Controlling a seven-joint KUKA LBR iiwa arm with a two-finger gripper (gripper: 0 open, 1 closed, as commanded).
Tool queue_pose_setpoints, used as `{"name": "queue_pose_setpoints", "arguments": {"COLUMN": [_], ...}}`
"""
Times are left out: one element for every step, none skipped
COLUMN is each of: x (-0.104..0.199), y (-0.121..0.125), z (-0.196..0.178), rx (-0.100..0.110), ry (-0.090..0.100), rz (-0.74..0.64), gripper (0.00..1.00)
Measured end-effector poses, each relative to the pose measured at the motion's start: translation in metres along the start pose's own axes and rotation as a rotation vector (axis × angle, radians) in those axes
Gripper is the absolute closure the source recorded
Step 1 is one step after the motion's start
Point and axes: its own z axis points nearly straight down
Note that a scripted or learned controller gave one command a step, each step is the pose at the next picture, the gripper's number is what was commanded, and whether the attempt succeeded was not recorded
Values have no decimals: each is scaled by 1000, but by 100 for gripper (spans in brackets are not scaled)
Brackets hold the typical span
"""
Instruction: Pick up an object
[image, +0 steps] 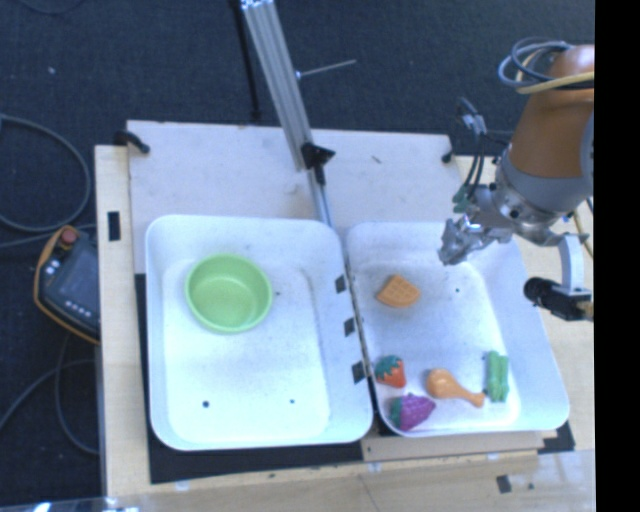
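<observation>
- A pendant (68, 280) with a dark screen lies on the floor at the far left, its cable cut off by the frame edge.
- The left bin (250, 400) holds a green bowl (229, 291), upright near its back left corner.
- A metal pole (285, 95) slants up from between the bins and runs out of the top of the frame.
- The right bin (455, 320) holds an orange wedge (398, 292) near its middle.
- Along its front edge lie a strawberry (390, 371), a purple piece (411, 409), an orange drumstick (453, 386) and a green piece (496, 376), too small to identify.
- The gripper (457, 243) hangs over the back right of that bin, apart from the wedge; I cannot tell how its fingers stand.
- The arm (548, 140) is cut off at the right.
</observation>
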Motion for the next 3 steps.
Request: {"name": "queue_pose_setpoints", "arguments": {"x": [59, 119, 173], "y": [-10, -17, -17], "z": [-3, -2, 4], "rx": [1, 2, 4], "ry": [1, 1, 0], "rz": [-1, 0, 0], "gripper": [100, 100, 100]}}
